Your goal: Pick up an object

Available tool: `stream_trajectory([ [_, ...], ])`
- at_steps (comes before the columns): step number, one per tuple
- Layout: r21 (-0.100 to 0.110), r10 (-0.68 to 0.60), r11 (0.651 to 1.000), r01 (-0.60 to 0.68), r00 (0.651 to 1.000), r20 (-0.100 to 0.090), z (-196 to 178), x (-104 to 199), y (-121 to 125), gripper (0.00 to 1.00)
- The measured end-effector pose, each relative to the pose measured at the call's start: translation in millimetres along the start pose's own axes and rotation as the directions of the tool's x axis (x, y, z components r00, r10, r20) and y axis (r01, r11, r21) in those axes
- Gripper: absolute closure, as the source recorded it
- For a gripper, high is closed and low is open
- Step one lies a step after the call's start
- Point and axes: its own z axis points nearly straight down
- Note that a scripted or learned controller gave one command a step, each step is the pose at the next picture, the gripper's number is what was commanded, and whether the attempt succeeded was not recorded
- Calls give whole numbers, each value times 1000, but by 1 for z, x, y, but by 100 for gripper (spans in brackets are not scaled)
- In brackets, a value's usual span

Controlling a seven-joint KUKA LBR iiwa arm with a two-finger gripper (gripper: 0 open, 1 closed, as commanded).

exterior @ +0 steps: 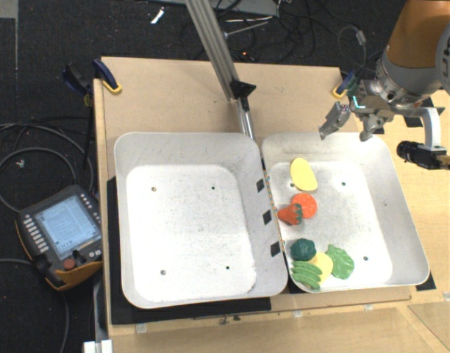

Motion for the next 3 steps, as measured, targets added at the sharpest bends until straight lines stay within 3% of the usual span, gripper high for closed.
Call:
stream_trajectory([
  [1, -3, -1, 1000, 1, 1000, 1, -2, 0, 0, 0],
  [3, 1, 4, 1000, -4, 1000, 1, 93, -3, -16, 0],
])
